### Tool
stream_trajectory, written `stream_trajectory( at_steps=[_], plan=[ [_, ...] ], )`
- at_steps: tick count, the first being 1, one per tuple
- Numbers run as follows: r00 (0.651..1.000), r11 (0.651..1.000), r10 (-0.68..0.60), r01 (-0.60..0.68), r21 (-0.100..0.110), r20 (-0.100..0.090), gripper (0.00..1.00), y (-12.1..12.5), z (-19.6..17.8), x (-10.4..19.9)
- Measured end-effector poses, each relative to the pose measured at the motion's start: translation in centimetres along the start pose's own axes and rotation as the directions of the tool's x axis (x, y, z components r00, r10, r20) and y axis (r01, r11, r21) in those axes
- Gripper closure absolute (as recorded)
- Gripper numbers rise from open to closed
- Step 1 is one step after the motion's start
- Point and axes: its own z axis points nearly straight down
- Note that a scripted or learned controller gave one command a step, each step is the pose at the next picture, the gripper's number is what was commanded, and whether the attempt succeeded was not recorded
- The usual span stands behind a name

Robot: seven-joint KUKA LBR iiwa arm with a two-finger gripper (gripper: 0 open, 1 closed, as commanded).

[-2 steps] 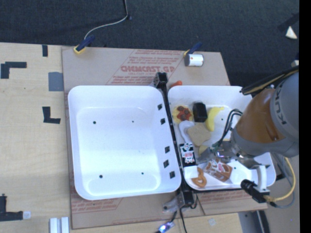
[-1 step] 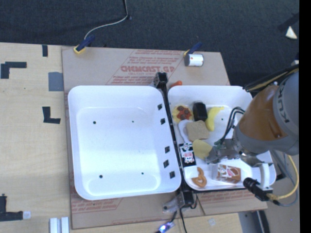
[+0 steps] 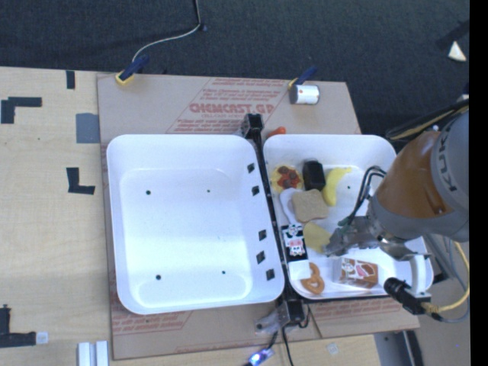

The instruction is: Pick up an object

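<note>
Gripper [image 3: 341,240] low in cluttered right white bin [image 3: 379,146], above pale yellow block [image 3: 315,235]; finger state indeterminable; nothing lifted yet.

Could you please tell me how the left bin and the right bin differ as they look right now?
The left bin shows a bare white floor; the right bin holds a cluster of small objects. The gripper is over the right bin, not the left bin. Both are shallow, white, side by side.

Big brown cardboard sheet [image 3: 229,105] sits on the light wooden bench [image 3: 46,227], dark carpet floor [image 3: 305,21] behind, small silver cylinder [image 3: 306,94] near its top edge.
</note>
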Motion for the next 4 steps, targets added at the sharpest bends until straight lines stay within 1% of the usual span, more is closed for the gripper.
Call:
stream_trajectory(
  at_steps=[2, 3, 4],
  plan=[
    [1.0, 1.0, -0.001, 0.001, 0.004, -0.003, 1.0, -0.1, -1.8, 0.2],
    [1.0, 1.0, -0.004, 0.004, -0.009, 0.002, 1.0, 8.0, -3.8, 2.2],
    [1.0, 1.0, 0.005, -0.005, -0.009, 0.007, 1.0, 4.8, 1.8, 3.3]
  ],
)
